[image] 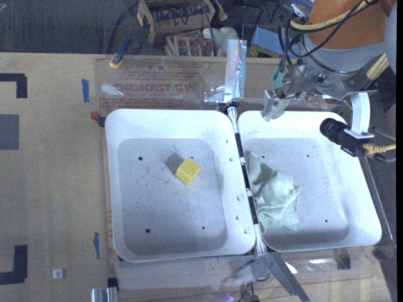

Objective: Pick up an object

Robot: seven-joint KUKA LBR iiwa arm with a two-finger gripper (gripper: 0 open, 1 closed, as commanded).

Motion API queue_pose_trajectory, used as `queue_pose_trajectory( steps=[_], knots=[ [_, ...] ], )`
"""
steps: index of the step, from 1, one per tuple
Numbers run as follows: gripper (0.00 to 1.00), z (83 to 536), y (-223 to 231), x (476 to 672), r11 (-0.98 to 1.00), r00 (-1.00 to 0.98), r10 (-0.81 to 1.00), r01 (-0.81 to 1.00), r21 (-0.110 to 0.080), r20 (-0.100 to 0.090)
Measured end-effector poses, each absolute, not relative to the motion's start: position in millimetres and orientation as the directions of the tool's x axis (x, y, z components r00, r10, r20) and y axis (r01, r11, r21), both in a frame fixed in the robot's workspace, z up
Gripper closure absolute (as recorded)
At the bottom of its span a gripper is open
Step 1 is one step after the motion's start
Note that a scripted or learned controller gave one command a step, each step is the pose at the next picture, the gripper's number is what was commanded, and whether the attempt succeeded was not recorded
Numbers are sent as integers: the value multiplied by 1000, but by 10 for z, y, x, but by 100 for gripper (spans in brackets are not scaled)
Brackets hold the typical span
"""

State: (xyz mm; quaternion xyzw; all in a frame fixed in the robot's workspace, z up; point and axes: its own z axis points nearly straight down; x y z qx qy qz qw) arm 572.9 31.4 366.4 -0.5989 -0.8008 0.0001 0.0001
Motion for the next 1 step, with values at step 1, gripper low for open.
queue_pose_trajectory(
  steps=[1],
  knots=[
    [100,4091,945,5899,299,-299,954,954,4,-1]
  ],
)
